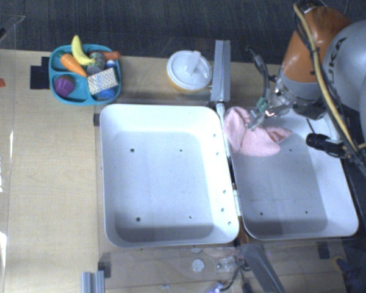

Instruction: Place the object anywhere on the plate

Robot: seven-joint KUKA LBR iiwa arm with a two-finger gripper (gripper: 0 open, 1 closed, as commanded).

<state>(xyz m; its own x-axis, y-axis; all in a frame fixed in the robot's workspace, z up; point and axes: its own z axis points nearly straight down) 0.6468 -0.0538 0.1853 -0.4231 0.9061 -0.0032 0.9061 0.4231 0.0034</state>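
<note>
A pink cloth [256, 140] lies bunched in the far left corner of the right bin [299, 194], one fold draped against the divider between the bins. My gripper [258, 118] comes down from the right onto the cloth's top edge, and its fingers look pinched on a fold of it. The blue divided plate [60, 72] sits on the bench at the far left, beyond the left bin, and bears toy foods: a banana [80, 51], a carrot [72, 64] and a purple piece [64, 85].
The left bin [165, 176] stands between the cloth and the plate. A white lidded cup [189, 70] rests on the bench behind it, beside a grey metal post [220, 72]. The arm's body and cables [329, 72] fill the right side.
</note>
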